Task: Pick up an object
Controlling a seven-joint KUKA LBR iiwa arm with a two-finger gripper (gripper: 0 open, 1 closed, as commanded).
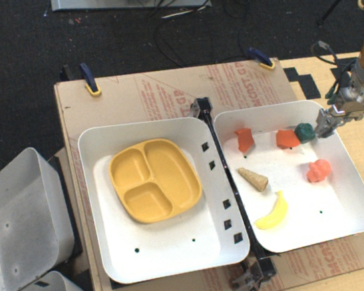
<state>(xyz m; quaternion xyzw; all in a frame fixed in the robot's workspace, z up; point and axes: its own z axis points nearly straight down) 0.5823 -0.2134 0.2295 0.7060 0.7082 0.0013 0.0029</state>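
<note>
Gripper [325, 122] low at far right edge of right bin [358, 177]; whether it is open or closed, cannot tell. Teal piece [305, 132] touches its tip, orange block [287, 139] just left. Red block [245, 139], pink lump [318, 170], cone [254, 178], banana [273, 213] scattered nearby. Yellow tray [154, 179] in left bin [110, 252].
</note>
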